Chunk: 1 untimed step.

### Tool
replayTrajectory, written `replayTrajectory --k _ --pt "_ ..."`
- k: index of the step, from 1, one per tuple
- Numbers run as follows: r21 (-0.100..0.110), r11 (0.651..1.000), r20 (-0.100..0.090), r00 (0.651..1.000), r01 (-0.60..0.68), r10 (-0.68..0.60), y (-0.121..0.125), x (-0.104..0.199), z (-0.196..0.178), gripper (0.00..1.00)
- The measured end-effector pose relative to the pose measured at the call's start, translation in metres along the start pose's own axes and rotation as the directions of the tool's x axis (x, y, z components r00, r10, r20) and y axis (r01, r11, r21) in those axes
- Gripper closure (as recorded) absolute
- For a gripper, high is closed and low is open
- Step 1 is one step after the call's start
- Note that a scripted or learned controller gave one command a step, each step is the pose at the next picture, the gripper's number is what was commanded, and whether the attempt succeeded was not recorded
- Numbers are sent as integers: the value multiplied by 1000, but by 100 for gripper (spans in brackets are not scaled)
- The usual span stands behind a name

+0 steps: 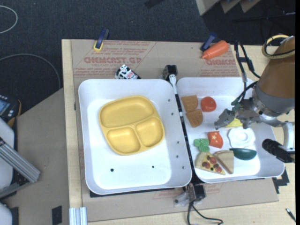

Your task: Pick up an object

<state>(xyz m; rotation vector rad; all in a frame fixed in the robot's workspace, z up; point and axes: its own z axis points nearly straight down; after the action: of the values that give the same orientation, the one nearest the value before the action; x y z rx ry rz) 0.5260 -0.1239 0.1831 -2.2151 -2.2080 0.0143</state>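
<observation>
Over the right bin (187, 86), toward its middle, my gripper (227, 120) hangs low among the toy food, and I honestly can't tell from this slanted view whether my jaws are parted or pressed together, the grey metal blurs into one lump. Nothing sits between them that I can make out. Closest to me is the white fried egg (240, 137), just on the near side of my tip, and a sliver of yellow piece (236, 123) peeks out beneath me. I judge the egg to be light hollow plastic, stiff, smooth and a bit slippery, flat enough that I'd have to pinch across its rim rather than its face. It's roundish, so no real long axis to line up with. The red tomato (208, 103), toward the far side of the bin from my tip, looks easier: a firm little ball, grab it across the middle. The brown bread slice (190, 102) beside it lies flat, long side running from far edge to near. The pizza wedge (210, 162) at the bin's near edge points its tip toward the left bin (89, 97), where the yellow divided plate (131, 124) sits.
</observation>
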Motion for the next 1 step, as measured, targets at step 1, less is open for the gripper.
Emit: replayTrajectory --k 1 --pt "-14 1000 2 1000 3 -3 3 0 -7 0"
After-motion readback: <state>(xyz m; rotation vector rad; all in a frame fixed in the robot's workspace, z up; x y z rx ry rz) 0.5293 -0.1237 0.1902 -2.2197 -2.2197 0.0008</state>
